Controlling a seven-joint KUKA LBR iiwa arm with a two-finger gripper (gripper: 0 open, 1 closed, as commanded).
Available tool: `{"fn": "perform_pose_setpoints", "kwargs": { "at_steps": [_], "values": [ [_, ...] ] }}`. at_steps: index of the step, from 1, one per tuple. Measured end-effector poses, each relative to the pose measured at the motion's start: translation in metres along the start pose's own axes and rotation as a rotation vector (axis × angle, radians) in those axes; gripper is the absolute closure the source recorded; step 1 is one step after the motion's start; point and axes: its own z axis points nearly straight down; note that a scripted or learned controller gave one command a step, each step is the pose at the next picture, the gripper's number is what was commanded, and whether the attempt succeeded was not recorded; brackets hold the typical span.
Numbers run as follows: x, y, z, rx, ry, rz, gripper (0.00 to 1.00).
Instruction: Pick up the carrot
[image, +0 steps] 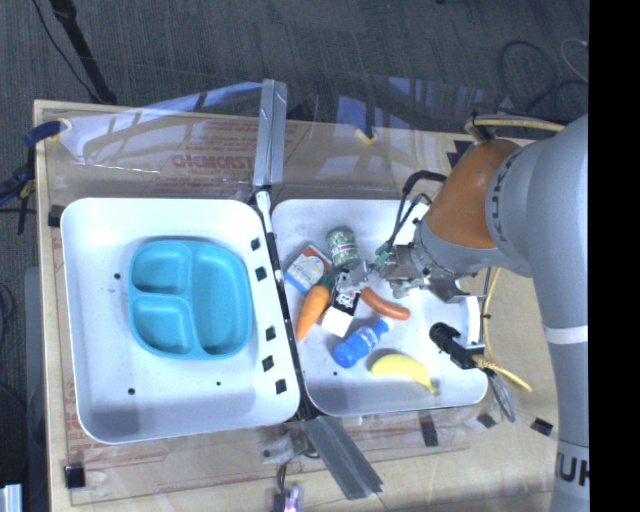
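Nearest the lens, a curved yellow banana (402, 369) is seen lying along the near edge of the right shallow white bin (310, 215). Just behind it and to the left, a small blue plastic bottle (358, 343) is laid on its side. Behind that, a red sausage (385, 304) is stretched out slantwise.

And the tapered orange carrot (312, 311) is found at the left side of this same bin, close to the wall shared by the 2 bins. It is laid flat on the bin floor, with its thick end away from the lens and its tip pointed toward the near-left. A small white-and-black block (340, 312) is set just beside it on the right. A small orange-and-blue carton (305, 269) is placed at its thick end, and a green-labelled can (343, 245) is seen behind that.

Over on the right, the grey arm (520, 215) is brought in across the bin's far-right corner. The gripper (385, 268) is lowered between the can and the sausage, clearly apart from the carrot. Whether it is parted or closed cannot be told.

In the left white bin (90, 330), a light-blue plastic plate (190, 298) divided into 3 compartments is laid flat.
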Motion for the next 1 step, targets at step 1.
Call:
{"fn": "perform_pose_setpoints", "kwargs": {
  "at_steps": [1],
  "values": [
    [0.0016,-0.0032,0.0044,-0.017,-0.003,-0.044,0.00]
  ]
}}
